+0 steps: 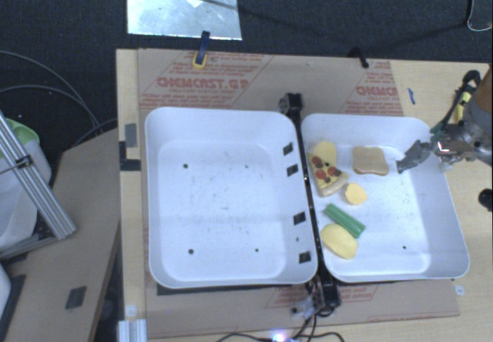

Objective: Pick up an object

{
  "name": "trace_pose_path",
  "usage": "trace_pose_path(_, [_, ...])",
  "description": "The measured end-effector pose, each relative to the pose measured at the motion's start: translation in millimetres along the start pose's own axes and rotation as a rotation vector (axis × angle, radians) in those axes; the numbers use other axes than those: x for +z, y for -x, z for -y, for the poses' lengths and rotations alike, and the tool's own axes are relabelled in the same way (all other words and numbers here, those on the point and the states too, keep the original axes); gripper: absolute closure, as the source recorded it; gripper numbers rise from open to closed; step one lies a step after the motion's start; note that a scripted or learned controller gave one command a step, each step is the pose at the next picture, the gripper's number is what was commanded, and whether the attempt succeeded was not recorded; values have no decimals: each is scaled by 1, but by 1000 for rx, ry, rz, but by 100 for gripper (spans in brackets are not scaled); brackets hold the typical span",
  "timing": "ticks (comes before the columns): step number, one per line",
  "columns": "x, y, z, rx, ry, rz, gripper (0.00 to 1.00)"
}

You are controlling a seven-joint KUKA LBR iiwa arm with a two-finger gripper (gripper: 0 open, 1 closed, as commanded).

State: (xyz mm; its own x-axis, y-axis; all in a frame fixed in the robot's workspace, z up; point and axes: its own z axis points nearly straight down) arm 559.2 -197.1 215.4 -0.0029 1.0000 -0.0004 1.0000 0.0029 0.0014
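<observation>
Camera view: my gripper (410, 157), finger state indiscernible, sits just right of the flat tan toast slice (370, 161), nearest object.

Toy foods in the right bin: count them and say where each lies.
5. Pizza slice by the divider, toast to its right, small yellow piece below them, green stick lower, yellow lump nearest the front. None looks hidden.

Smooth white plastic bins (223, 121) — cardboard (254, 75) underlay
</observation>
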Motion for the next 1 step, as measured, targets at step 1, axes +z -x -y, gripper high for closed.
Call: trace_pose_path(1, [119,-104,-20,-10,-5,-5,0])
